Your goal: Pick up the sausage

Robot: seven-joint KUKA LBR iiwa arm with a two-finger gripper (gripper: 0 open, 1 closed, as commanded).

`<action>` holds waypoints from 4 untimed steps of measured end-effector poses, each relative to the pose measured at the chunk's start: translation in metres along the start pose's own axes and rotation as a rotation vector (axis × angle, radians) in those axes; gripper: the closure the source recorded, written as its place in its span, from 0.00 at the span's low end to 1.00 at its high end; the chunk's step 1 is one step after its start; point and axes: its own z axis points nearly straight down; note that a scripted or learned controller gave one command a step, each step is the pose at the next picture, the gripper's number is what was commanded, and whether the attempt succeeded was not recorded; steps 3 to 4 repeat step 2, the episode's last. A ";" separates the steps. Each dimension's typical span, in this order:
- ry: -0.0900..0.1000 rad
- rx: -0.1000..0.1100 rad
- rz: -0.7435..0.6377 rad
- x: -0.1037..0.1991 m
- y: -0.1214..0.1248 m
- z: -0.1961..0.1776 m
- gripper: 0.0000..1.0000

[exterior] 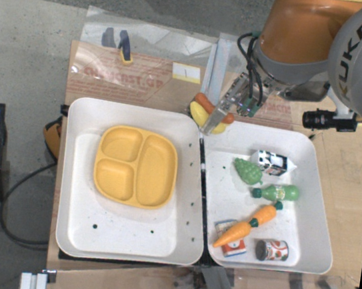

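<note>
One fixed camera is looking down at a slant on the tabletop (46, 53), taking in both bins (118, 245) below the end effector (220, 118).

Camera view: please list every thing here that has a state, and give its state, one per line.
gripper: above the bins' far edge, at the sausage
sausage: outside the bins, on something yellow
yellow plate: flat in left bin
carrot: lying in right bin
green bottle: lying on its side
can: lying on its side

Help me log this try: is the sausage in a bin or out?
Out. The sausage hangs above the bench behind the bins, beside the tool, over neither white bin.
</note>
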 end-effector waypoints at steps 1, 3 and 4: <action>0.002 0.000 0.192 0.021 -0.004 0.029 1.00; 0.003 0.000 0.256 -0.005 0.010 0.097 1.00; 0.003 0.000 0.256 -0.005 0.010 0.097 1.00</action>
